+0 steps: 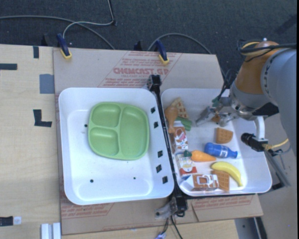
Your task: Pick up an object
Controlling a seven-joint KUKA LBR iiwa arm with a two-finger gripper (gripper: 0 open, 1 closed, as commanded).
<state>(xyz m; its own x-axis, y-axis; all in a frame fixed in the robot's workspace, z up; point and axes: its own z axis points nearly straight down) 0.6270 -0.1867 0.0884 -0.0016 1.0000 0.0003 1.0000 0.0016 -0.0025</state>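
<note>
Even, diffuse overhead light; moderate sharpness.

The white bins [74,148] were bright but not blown out. Shadows were short and soft, falling just under the tray [118,131] rim and the toys. No glare appeared. Fine detail was slightly soft and grainy, most of all around the arm [269,78] at right.

- You've got two bins, left bin [70,148] and right bin [254,180]: white plastic, smooth, slight sheen.
- Green plate [118,131]: matt plastic, moulded compartments.
- Banana [228,172], carrot [203,156], blue bottle [220,151]: glossy toy plastic.
- Waffle [223,135]: ridged, matt texture.
- Cardboard sheet [139,68] under the bins: brown, matt, printed in red.
- Worktop [15,148]: pale wood grain, dull finish.
- Arm [276,78]: smooth grey casing, orange band [250,73] semi-gloss.
- Floor [189,9]: dark, rough carpet-like weave.
</note>
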